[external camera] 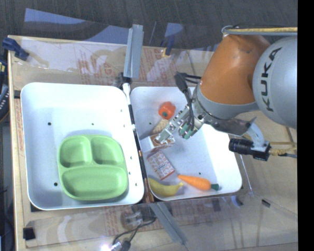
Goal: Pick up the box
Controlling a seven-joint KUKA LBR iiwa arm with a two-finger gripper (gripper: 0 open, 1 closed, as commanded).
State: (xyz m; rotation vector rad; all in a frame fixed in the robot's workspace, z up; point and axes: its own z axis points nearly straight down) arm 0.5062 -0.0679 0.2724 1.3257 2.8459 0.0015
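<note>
- Banana point(165, 187) and carrot point(194, 182) lie along the near wall of the right bin point(220, 156), in front of the gripper and well apart from it. Probably just distractors, not in the way of a pick.
- Box point(160, 164) lies flat on the right bin floor, printed face up, just in front of the gripper and slightly to its left. Flat pose means a top-down pinch across its narrower sides is the likely approach.
- Gripper point(165, 136) is low over the bin floor, angled down from the right, tip just behind the box's far edge. Nothing visibly between the fingers, so the box is not held. Whether the fingers are spread or closed is unclear: the tip blurs into a brownish item right at it.
- That brownish item point(160, 125) can't be identified; the gripper body covers part of it. Touching or only overlapping in view: can't tell.
- Orange round thing point(167, 109) sits just behind the gripper, clear of the box.
- Green divided plate point(92, 167) sits in the left bin point(36, 103), far left of the gripper, irrelevant to the pick.
- The arm point(240, 72) hides the far right part of the right bin; contents under it are unknown.
</note>
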